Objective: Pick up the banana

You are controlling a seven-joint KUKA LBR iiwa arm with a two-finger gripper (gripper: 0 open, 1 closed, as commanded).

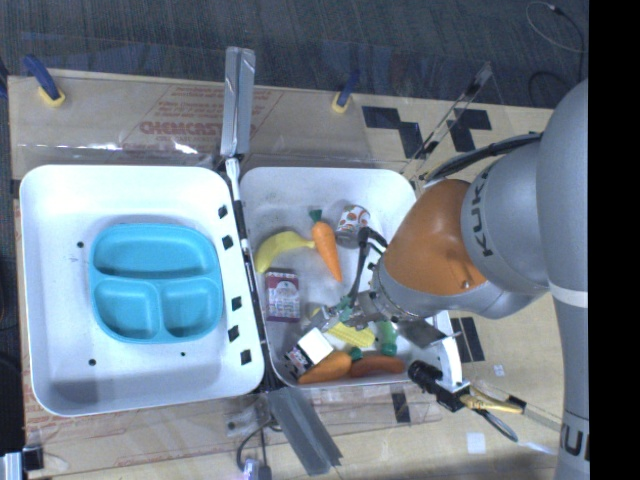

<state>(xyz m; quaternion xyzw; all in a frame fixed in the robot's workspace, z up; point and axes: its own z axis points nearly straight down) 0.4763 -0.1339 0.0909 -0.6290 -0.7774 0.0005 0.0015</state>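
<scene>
Two white bins [40, 268] on bench [300, 118]; banana [280, 248] in right bin.

I am viewing a curved yellow banana [280, 247], a tapered orange carrot with green top [326, 248], a bright blue sectioned plastic tray [156, 280], and two shallow white bins [50, 268].

Grey KUKA iiwa arm [560, 208] enters from the right edge, its thick upper segment running down that side. Bends inward at the rounded orange band [430, 243] above the wrist. Wrist pitched steeply downward, toward lower left. Two-finger gripper [352, 318] sits low below the band, dark cabling trailing alongside. Gripper largely hidden under the wrist housing.
</scene>
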